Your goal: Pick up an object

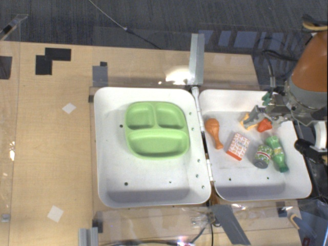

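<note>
Hovering low over the right bin (302,186), the gripper (256,118) sits by a small orange-red piece (264,125), its jaw opening impossible to tell, and a closure could easily slip off or nudge it toward the green bottle (277,155).

A pale wooden worktop (51,152) is carrying two shallow white plastic bins side by side, their inner rims touching. The left bin (110,188) is holding a light green plastic plate with three compartments (156,129), which is lying flat near the bin's middle. The right bin (246,188) is sitting just beside it. A grey metal post (197,60) is standing behind the seam between them. Black stepped tape patches (51,59) are lying on the worktop's far left part, and two small white squares (68,107) are sitting nearer. A thin pale cable (97,9) is trailing across the dark grey carpeted floor (154,4) beyond.
</note>
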Action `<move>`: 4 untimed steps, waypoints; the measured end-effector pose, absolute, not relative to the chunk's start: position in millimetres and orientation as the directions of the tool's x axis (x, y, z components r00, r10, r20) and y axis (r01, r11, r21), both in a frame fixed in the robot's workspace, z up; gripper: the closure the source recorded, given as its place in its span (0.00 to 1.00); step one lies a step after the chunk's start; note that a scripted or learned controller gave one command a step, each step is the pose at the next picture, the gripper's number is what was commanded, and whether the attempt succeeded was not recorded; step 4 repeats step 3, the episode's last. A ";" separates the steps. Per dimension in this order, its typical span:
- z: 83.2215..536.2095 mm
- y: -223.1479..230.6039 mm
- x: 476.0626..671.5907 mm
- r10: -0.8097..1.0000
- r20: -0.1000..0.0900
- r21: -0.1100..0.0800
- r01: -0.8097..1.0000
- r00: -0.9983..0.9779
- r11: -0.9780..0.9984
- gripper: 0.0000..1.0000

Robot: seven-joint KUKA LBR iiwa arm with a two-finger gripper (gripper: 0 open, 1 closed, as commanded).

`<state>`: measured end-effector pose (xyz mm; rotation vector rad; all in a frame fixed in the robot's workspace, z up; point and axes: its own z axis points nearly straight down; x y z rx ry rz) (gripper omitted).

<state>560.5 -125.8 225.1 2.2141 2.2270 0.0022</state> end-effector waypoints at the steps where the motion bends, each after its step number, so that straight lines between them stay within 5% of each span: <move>1: 91.4 -107.6 548.7 1.000 0.000 0.004 1.000 -0.004 0.004 0.00; 2: 101.6 -108.0 550.0 1.000 0.000 0.006 1.000 -0.004 0.004 1.00; 3: 210.4 -45.5 593.8 1.000 0.000 0.004 1.000 -0.006 0.006 1.00; 4: 210.4 -45.5 593.8 1.000 0.000 0.004 1.000 -0.006 0.006 1.00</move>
